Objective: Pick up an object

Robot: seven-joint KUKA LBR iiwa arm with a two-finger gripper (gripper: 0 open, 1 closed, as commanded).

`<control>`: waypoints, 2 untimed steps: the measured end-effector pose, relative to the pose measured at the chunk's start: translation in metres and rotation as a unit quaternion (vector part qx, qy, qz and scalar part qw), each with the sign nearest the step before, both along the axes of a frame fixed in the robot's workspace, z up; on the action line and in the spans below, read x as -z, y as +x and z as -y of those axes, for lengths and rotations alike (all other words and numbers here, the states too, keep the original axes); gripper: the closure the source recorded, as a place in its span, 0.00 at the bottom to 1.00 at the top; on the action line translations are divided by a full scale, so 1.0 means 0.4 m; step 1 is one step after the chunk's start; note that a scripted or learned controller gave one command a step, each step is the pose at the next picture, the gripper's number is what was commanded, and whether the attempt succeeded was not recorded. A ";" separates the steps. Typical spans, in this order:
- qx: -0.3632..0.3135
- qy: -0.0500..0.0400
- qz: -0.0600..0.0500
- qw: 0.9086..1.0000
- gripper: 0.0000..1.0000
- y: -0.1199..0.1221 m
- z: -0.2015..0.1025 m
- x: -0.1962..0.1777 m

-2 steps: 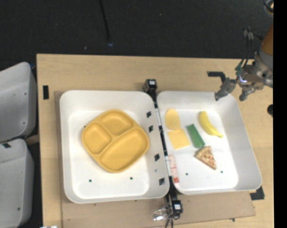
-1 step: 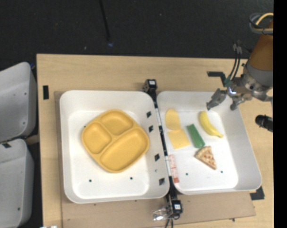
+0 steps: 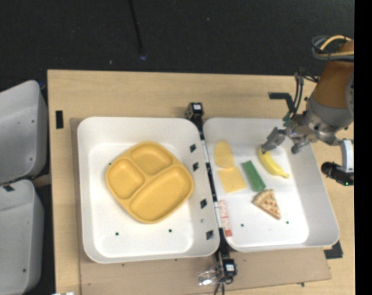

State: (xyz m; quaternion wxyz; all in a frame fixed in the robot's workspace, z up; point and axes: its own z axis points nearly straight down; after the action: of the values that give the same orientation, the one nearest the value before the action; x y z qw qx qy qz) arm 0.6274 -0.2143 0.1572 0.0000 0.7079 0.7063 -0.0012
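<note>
Bench (image 3: 63,97): pale wood, bearing two shallow white bins side by side.
Left bin (image 3: 87,226): holds a yellow divided plate (image 3: 150,181), three compartments, lying flat near the middle.
Right bin (image 3: 308,220): holds five small food items.
Arm (image 3: 333,91): grey with an orange band, over the right bin's upper right corner.
Gripper (image 3: 286,140): fingers spread wide, nothing between them; one fingertip just above the banana's upper end.
Cheese slice (image 3: 231,179): pale yellow, left part.
Oval piece (image 3: 223,154): pale yellow, just above the cheese.
Banana (image 3: 273,164): yellow, slanted, upper right.
Pizza slice (image 3: 268,203): below the banana.
Green stick (image 3: 254,174): between cheese and banana.
</note>
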 end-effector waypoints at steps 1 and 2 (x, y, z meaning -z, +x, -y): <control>0.001 0.000 -0.001 1.000 0.00 -0.001 0.002 0.131; 0.002 -0.001 0.003 1.000 1.00 0.003 0.005 0.094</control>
State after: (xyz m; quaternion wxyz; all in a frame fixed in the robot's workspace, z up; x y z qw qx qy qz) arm 0.6287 -0.2165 0.1195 0.0032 0.7090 0.7052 0.0005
